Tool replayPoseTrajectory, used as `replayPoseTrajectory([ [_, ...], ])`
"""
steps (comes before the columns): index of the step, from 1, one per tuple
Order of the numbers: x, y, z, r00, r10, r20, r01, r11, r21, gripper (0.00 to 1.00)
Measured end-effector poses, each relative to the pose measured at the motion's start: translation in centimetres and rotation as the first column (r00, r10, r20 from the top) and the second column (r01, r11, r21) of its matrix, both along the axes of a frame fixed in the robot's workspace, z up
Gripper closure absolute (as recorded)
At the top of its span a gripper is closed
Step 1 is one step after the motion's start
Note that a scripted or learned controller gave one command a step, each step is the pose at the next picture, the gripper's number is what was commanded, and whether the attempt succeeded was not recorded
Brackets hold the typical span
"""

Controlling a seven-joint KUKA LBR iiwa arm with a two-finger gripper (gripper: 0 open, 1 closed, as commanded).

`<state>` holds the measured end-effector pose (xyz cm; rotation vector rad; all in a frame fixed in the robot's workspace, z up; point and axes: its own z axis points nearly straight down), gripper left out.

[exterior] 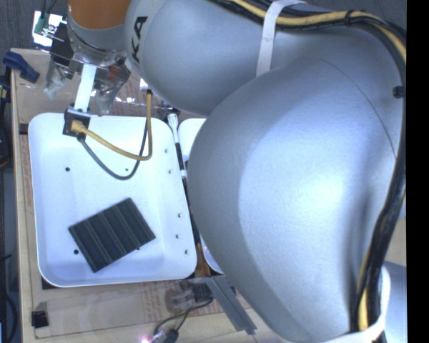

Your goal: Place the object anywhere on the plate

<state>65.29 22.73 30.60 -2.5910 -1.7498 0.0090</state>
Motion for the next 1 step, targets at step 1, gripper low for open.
replayPoseTrajectory([
  [1, -3.19, -0.78, 3.89, 0.93, 0.368, 0.009, -0.368, 0.93, -0.009, 1.0],
])
